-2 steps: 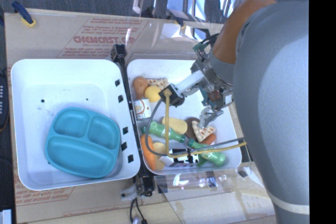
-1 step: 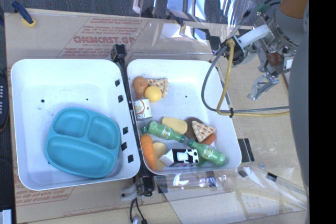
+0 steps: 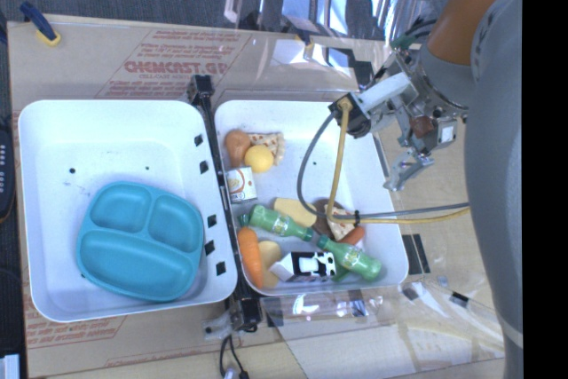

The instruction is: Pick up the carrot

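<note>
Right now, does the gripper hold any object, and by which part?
Nothing is held. The gripper hangs above the right white bin's right rim, away from the orange carrot.

Left of the gripper [image 3: 410, 162], glossy white plastic bins [image 3: 44, 191], a smooth matt blue plate [image 3: 142, 241], shiny green bottle [image 3: 282, 223].

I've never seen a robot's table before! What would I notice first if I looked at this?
Probably the big blue plate with three sections, alone in the left bin. Next, the jumble of toy food in the right bin: an orange carrot by its left wall, two green bottles lying across the pile, and a yellow ball further back. Above that bin's right edge hangs the grey robot arm with its tool.
</note>
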